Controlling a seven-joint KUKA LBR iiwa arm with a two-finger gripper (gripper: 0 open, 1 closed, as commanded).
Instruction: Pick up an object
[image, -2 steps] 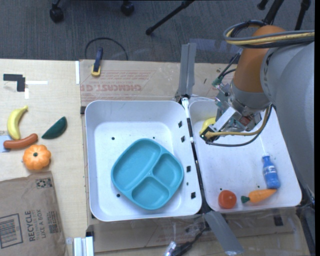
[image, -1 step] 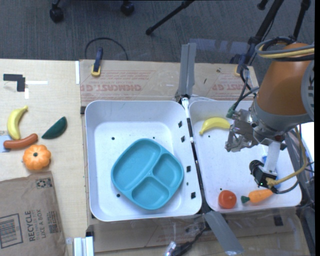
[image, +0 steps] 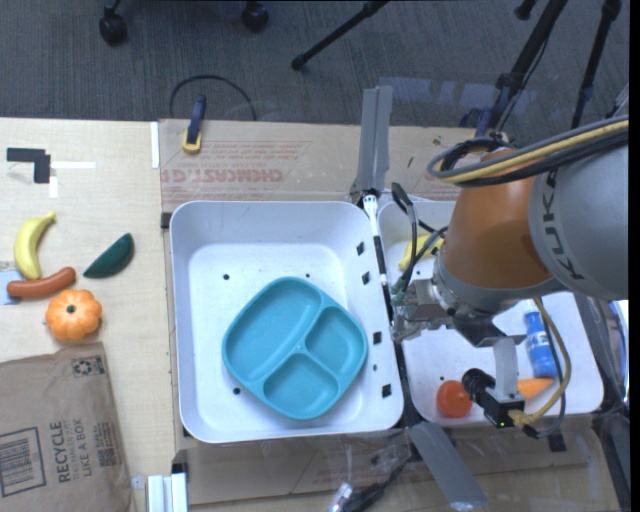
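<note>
Orange band of arm looms closest, over right bin. Left bin: blue divided plate. Right bin: red-orange ball, carrot piece, blue bottle. My gripper hidden under wrist; grip state — can't tell.

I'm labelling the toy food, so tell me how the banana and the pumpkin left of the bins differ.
The banana is yellow, long and curved; the pumpkin is orange, round and ribbed. The banana lies farther back on the bench, the pumpkin nearer the paper bag, with a sausage between them. Both lie on the wooden bench, outside the left bin.
</note>
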